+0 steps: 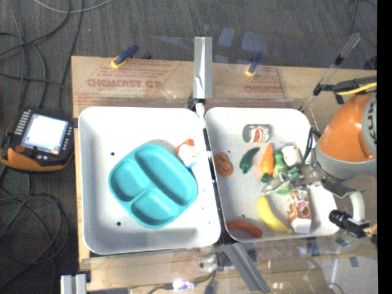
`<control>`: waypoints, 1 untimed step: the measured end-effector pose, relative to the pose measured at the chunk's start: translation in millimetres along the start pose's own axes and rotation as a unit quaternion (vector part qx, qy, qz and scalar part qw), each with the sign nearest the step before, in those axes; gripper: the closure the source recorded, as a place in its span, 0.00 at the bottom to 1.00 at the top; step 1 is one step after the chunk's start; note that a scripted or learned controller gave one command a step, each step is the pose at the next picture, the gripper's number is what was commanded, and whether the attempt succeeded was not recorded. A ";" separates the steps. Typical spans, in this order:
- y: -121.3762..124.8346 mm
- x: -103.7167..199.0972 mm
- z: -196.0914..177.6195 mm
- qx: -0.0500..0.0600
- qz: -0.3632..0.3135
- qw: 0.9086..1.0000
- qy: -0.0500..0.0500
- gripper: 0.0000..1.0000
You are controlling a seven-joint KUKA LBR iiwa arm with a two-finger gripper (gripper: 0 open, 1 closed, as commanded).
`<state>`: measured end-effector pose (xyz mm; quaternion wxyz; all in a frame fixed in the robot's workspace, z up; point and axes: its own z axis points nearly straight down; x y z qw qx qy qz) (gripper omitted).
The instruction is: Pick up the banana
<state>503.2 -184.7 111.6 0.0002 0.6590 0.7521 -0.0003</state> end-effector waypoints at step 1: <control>-10.3 38.4 22.4 -0.006 -0.003 1.000 -0.005 0.00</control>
